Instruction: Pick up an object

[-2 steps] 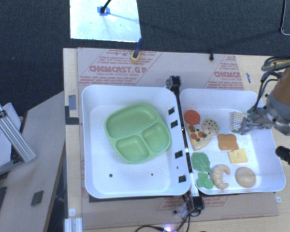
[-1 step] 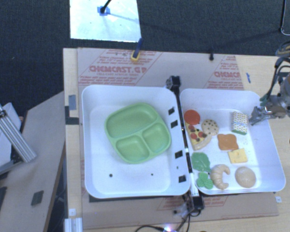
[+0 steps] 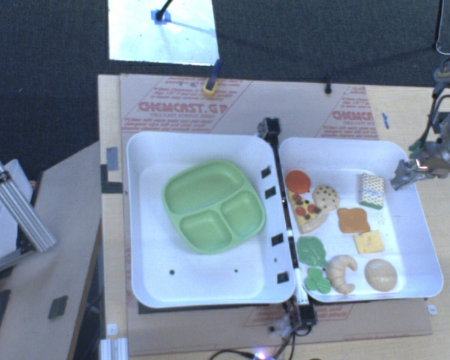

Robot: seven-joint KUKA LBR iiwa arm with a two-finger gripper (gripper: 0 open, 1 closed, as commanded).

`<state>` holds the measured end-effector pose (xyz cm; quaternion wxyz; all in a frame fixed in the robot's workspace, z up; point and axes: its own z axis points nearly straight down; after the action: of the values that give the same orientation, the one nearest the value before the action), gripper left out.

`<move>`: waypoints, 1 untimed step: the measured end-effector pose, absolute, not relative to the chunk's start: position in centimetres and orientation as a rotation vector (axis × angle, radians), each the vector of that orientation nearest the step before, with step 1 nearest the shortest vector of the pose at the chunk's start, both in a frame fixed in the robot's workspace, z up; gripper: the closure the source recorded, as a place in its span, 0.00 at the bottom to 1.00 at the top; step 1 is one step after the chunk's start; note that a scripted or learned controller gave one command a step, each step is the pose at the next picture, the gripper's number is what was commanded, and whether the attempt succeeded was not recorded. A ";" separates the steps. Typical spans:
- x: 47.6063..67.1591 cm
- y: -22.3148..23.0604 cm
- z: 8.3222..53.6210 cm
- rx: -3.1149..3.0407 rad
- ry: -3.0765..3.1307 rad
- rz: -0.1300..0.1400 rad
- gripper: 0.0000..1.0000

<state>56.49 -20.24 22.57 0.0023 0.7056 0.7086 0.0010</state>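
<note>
The right bin [image 3: 416, 231] holds several toy foods: a red tomato slice [image 3: 298, 181], a pizza slice [image 3: 307, 211], a spotted cookie [image 3: 327, 196], a green-and-white striped block [image 3: 372, 190], a brown toast slice [image 3: 353, 220], a yellow cheese square [image 3: 369, 241], a beige bun [image 3: 381, 274], a croissant [image 3: 343, 271] and green leafy pieces [image 3: 312, 251]. My gripper [image 3: 405, 177] hovers over the bin's upper right rim, to the right of the striped block and apart from every item. I see nothing in it.
In the left bin [image 3: 146, 276] lies a green divided plate [image 3: 214, 205]. A black hinged divider [image 3: 279, 208] runs between the bins. Cardboard [image 3: 180, 107] lies under both bins. A metal frame [image 3: 15, 208] stands at the far left.
</note>
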 end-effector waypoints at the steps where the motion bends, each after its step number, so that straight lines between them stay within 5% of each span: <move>1: 56.4 -15.2 23.5 2.211 2.231 0.004 1.00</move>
<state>56.44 -15.18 23.47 0.0003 0.7038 0.7104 0.0014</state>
